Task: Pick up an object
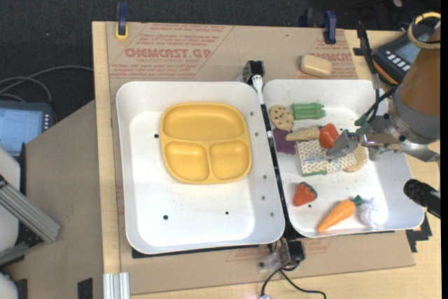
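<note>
While the gripper (pixel 343 145) hangs low over the right bin (pixel 364 91), just beside a red pepper (pixel 327 135), its grip state is unclear. A carrot (pixel 337 214) lies diagonally, pointing lower-left. Counter (pixel 175 52) on dark carpet.

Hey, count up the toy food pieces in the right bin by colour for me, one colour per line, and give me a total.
Red: 2, the strawberry and the tomato-like piece
Orange: 1, the carrot
Green: 1, the green piece
Tan or brown: 2, the cookie and the cracker-like piece
Purple: 1, the purple piece
Total: 7
</note>
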`<state>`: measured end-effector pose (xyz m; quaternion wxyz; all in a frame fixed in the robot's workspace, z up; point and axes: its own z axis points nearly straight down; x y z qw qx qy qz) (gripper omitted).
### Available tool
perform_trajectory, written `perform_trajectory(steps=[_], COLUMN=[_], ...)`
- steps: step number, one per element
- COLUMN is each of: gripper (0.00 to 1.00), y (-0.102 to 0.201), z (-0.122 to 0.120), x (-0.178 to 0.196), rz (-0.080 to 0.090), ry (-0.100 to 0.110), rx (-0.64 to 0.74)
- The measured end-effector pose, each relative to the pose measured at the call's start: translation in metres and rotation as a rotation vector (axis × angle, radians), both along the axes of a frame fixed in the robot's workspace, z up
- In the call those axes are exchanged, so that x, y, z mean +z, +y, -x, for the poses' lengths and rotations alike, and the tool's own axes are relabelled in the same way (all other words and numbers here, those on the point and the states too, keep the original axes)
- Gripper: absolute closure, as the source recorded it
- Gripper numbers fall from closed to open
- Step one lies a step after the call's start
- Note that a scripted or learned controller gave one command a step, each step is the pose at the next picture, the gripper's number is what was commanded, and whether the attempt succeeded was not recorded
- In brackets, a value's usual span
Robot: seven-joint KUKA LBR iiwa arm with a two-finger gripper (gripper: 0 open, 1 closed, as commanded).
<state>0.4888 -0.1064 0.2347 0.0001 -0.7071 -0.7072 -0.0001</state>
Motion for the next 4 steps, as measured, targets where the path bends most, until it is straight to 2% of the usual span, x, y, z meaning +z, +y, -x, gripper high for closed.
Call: perform_trajectory(steps=[1,2,3,4], gripper=[0.00,0.00,0.00,1.00], y=[-0.061,0.002,0.001,-0.001], z=[-0.013,-0.106,-0.175,-0.172], x=[-0.155,-0.149,-0.150,-0.140], rz=[0.003,0.000,0.006,0.008], ry=[0.002,-0.008,0.026,0.028], rx=[-0.005,0.008,0.006,0.003])
